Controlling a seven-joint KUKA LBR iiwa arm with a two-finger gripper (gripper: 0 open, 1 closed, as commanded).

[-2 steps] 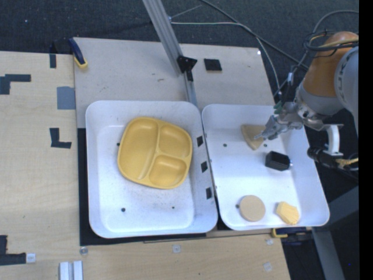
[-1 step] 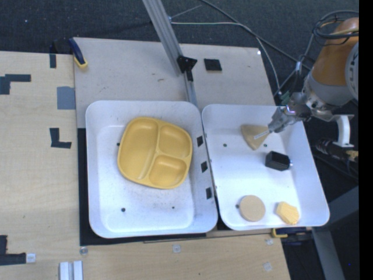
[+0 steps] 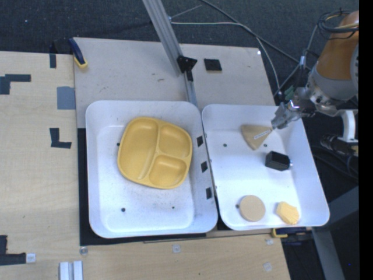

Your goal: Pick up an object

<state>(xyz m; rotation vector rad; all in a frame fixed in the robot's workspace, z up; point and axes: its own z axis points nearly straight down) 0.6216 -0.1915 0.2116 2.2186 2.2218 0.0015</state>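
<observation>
we see two white bins on the bench; gripper touches tan wedge; finger state: cannot tell.

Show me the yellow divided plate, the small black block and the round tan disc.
Yellow divided plate (image 3: 155,153), camera view, point on its middle ridge, in the left bin.
Small black block (image 3: 278,161), camera view, point on its top face, in the right bin.
Round tan disc (image 3: 252,208), camera view, point on its flat centre.
</observation>
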